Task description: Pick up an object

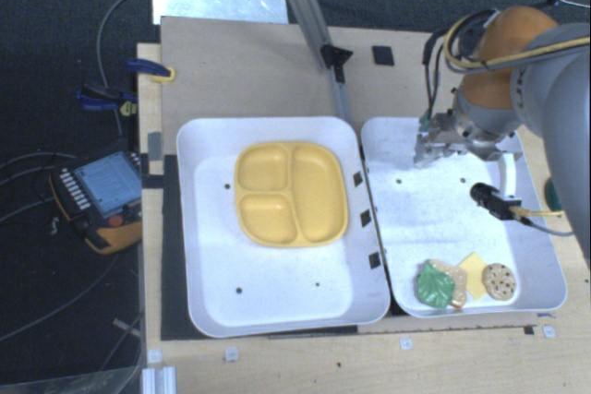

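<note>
Two white bins sit side by side on the bench. Left bin (208, 291) holds a yellow tray (291, 194) with three compartments, roughly centered, flat on the floor.

Right bin (406, 226) has the pickable items bunched in its near right corner: green leaf (434, 286), yellow cheese slice (474, 272), round cookie (500, 281). A tan piece, possibly bread, sits between leaf and cheese, too small to identify. Leaf touches or overlaps that piece; cheese sits just beside the cookie, edges touching or nearly so.

Arm (545, 69) comes in from the right, orange band at the top. Gripper (432, 148) is over the far part of the right bin, near its far left corner, well apart from the food cluster. Nothing visible between the fingers. Finger state: cannot tell, the wrist body blocks the tips from this angle.

A black cable end (489, 197) hangs off the arm over the right side of the right bin.

Handheld pendant (102, 194) lies on the floor left of the bench.
</note>
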`<state>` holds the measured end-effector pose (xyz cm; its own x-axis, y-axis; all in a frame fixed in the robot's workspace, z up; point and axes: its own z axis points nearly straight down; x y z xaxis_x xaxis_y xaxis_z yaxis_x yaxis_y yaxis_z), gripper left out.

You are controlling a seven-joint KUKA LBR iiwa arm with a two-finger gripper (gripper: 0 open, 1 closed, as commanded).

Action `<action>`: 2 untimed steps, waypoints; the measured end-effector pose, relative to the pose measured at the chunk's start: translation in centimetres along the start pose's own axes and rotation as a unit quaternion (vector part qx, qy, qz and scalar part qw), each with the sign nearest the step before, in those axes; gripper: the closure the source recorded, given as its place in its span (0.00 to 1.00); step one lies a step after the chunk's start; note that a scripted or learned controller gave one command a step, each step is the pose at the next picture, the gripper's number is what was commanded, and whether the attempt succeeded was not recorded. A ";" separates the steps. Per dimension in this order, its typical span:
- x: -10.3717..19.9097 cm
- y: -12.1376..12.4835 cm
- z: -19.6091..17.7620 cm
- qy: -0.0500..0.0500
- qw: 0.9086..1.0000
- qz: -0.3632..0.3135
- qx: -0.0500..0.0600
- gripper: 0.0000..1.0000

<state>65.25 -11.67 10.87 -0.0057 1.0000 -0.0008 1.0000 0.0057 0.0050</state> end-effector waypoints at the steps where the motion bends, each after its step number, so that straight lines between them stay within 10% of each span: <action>1: -0.6 1.1 -5.4 0.000 1.000 0.000 -0.002 1.00; 2: -1.2 0.9 -10.2 0.000 1.000 0.002 -0.001 1.00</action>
